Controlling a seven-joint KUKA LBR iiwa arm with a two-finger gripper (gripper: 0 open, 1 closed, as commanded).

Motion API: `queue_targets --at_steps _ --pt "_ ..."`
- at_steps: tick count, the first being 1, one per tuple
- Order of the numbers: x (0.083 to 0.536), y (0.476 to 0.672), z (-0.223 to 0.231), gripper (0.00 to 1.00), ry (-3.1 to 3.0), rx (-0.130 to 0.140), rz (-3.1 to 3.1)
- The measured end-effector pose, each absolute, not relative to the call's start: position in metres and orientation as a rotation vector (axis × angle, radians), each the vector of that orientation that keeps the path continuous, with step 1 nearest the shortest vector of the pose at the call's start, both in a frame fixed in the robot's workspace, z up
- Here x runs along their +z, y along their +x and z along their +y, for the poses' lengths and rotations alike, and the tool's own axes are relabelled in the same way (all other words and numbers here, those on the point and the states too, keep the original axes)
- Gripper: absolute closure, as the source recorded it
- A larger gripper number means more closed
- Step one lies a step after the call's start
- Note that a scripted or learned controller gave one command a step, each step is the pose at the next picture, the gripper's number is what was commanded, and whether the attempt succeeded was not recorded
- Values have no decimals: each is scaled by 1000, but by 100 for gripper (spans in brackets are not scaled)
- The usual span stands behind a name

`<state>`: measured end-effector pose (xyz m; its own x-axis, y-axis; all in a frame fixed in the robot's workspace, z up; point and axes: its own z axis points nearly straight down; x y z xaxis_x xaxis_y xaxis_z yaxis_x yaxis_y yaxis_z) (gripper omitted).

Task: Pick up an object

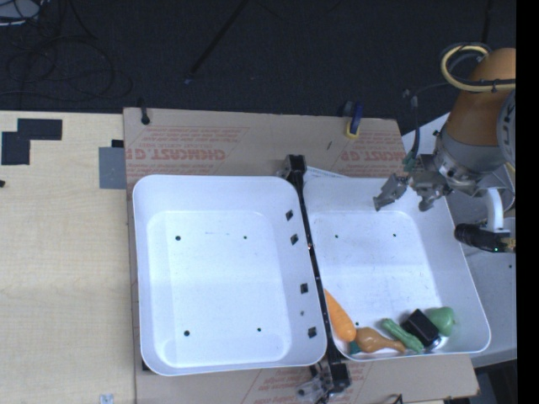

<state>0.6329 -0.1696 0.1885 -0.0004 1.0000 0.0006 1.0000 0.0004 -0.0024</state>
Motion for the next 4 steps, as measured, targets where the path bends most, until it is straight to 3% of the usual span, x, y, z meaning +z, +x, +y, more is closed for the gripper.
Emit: queue_targets --at_steps 1,2,3,4 --pt "118 543 -203 0 -2219 11 -2208" --pt "86 499 -130 0 -2216 3 -2221" --pt "89 502 -90 0 -2230 4 -2225" --pt "94 585 -88 0 -2221 -4 -2227"
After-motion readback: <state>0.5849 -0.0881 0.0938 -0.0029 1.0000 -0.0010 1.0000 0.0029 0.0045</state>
